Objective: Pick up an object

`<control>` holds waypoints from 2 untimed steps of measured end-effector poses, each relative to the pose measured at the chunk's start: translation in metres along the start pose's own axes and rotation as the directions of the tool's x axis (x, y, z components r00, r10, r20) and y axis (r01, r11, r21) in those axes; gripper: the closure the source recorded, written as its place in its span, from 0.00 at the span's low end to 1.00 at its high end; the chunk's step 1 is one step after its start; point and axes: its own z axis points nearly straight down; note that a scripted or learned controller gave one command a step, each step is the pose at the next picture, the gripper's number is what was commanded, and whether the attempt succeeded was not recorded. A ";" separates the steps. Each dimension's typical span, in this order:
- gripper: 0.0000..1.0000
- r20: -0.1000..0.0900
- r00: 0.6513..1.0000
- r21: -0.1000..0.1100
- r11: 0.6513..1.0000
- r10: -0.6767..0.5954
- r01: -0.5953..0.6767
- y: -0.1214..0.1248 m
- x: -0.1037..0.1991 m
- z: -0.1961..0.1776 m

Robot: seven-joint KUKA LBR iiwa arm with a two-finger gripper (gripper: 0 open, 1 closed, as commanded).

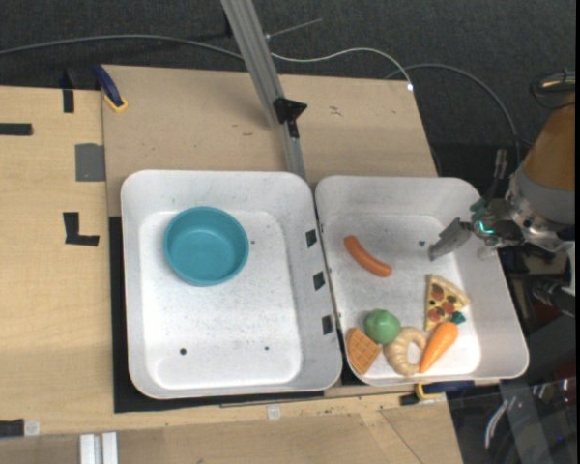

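The gripper (451, 239) hangs over the right bin (396, 201) near its right wall, nothing between its fingers; whether they are apart or together cannot be told. Below it in that bin lie a sausage (367, 256), a pizza slice (444, 301), a carrot (438, 346), a green ball (383, 325), a waffle (362, 351) and a pretzel (404, 351). A blue bowl (206, 246) sits in the left bin (222, 356).

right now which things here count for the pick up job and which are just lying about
For the job:
tool
toy sausage
pizza slice
toy carrot
green ball
pretzel
waffle piece
right bin

Lying about:
blue bowl
left bin
grey pole
blue-and-yellow clip
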 end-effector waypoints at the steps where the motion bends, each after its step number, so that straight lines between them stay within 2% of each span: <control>1: 0.00 0.000 1.000 0.004 1.000 0.000 0.000 0.005 0.007 0.048; 2: 0.00 0.000 1.000 0.006 1.000 0.001 -0.001 0.003 0.009 0.103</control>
